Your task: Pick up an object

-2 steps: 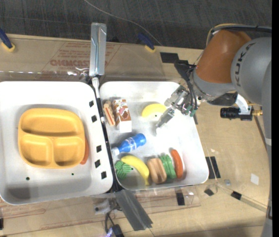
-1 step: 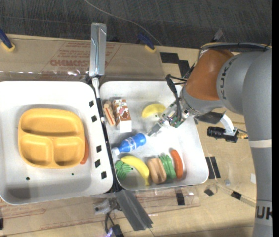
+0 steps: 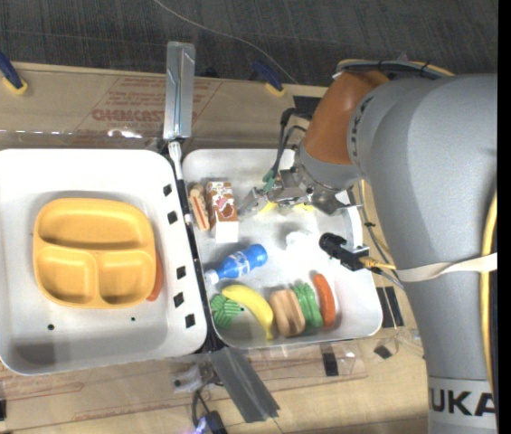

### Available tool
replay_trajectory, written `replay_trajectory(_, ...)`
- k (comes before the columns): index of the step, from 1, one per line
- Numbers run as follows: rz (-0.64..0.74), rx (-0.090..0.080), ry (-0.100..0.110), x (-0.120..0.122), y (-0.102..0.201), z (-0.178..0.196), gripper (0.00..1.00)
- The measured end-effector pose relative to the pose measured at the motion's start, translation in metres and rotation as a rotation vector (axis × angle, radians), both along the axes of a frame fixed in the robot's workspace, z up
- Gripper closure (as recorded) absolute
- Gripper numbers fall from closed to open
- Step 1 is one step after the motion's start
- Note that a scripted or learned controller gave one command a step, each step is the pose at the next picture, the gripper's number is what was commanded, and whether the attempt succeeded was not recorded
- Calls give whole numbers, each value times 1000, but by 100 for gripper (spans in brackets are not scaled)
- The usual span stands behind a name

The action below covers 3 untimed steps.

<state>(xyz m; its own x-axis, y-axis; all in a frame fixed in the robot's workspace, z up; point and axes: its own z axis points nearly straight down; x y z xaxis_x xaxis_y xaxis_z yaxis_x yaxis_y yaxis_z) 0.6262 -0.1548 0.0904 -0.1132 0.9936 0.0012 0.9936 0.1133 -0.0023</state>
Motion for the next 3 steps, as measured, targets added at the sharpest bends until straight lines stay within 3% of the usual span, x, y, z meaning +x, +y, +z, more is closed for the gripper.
replay_trajectory(1,299,-28,10,16,31,4,0)
replay_trajectory(2,247,-2,-2,30,0,39,0)
replay_trajectory(3,221,0,3,3,-2,-1,0)
